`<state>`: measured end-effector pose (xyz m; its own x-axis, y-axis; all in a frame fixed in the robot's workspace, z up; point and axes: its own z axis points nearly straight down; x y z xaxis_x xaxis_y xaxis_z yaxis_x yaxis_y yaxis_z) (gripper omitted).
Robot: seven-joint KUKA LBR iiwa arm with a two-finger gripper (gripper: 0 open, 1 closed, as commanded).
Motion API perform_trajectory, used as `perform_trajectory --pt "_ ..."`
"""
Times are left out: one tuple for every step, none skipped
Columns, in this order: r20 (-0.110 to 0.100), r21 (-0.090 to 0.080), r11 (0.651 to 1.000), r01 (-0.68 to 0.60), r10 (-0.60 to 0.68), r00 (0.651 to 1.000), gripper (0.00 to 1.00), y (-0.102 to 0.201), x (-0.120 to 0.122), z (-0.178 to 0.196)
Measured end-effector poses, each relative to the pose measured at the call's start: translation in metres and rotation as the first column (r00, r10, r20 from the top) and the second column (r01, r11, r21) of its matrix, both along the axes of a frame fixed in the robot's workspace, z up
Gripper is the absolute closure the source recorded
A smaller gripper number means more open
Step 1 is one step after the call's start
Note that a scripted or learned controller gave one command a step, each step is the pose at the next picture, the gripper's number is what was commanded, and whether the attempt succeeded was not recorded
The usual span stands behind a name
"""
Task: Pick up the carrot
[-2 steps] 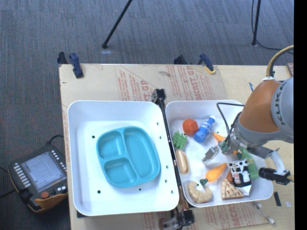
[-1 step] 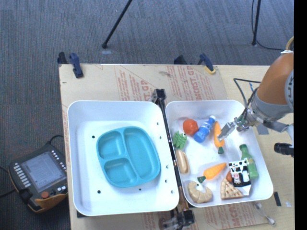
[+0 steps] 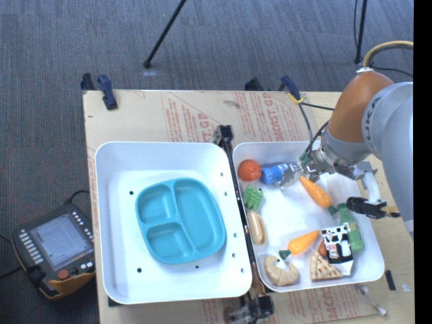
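Entry: my gripper (image 3: 305, 169) hung low over the right bin (image 3: 270, 248), near its far edge, right of centre. One metal finger (image 3: 290, 177) reached left toward a blue bottle (image 3: 273, 173); whether my jaws were apart or together I could not tell, and nothing showed between them.

Two carrots present. One carrot (image 3: 315, 191) lay just beside my fingertips, on the side toward the bin's near-right corner, long axis running diagonally from the far-left to the near-right. Touching or apart: could not tell. The second carrot (image 3: 302, 242) lay nearer the bin's near edge, well apart from me, axis tilted, leaf end to the left.

Arm pose: reached in from the right, orange band (image 3: 354, 110) above the wrist, wrist (image 3: 337, 155) bent down and left.

Judgement: the near carrot was the closer target; a short shift toward the near-right corner, jaws set across its axis, would be needed.
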<state>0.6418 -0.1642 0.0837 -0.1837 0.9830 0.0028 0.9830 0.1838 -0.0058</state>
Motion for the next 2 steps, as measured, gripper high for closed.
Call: perform_trajectory --pt "-0.006 0.000 1.000 -0.006 0.006 1.000 1.00 0.001 0.000 0.006" --pt "-0.001 -0.003 0.923 0.384 -0.384 0.923 1.00 0.012 0.002 0.028"
